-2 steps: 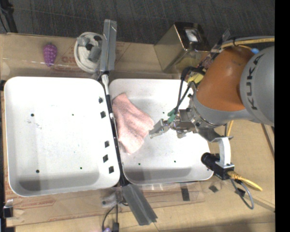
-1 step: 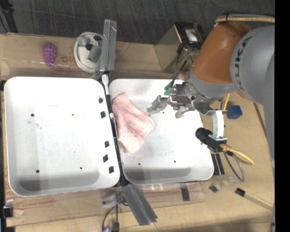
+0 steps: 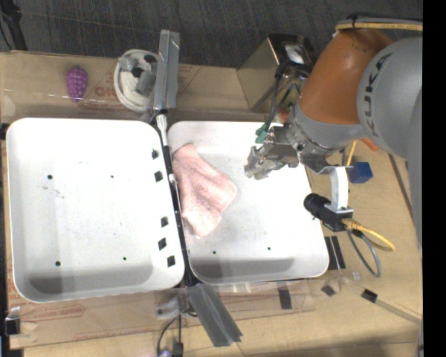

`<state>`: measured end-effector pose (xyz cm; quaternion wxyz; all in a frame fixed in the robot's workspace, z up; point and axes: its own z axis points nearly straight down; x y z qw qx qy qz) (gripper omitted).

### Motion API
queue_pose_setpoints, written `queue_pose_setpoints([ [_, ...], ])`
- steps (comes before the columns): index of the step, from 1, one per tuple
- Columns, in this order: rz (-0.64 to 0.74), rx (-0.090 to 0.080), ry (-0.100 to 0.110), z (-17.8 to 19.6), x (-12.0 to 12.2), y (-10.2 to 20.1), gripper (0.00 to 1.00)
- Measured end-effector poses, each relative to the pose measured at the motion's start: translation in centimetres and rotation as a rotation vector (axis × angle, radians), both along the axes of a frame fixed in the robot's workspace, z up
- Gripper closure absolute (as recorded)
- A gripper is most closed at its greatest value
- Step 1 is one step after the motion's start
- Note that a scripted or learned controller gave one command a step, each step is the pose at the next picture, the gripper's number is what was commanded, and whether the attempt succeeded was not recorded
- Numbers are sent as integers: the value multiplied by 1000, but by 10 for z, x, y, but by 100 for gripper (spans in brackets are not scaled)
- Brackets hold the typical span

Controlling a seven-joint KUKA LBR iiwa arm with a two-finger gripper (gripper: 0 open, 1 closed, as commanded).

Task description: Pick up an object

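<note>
Brown cardboard covers the bench (image 3: 208, 80) on which you see two shallow white bins side by side. Nearest you, the front rims of the left bin (image 3: 82, 285) and the right bin (image 3: 253, 270) run along the lower edge of the scene. Moving back in the right bin, you find a pink folded cloth (image 3: 201, 188) lying against the divider side, on the bin floor. Further back and to the cloth's right, the gripper (image 3: 264, 162) hangs over the same bin, apart from the cloth, with nothing between its fingers; you cannot tell how wide they stand. Behind it rises the grey arm (image 3: 386, 88) with its orange band. Farthest back, beyond the left bin, you see a purple grape-like object (image 3: 76, 82) and a white coil (image 3: 134, 80) on the cardboard.
</note>
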<state>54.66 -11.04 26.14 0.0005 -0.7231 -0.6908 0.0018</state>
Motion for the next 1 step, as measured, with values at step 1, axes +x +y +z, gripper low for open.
queue_pose_setpoints([
  [1, 179, 0, -5, 22, -11, -26, 100],
])
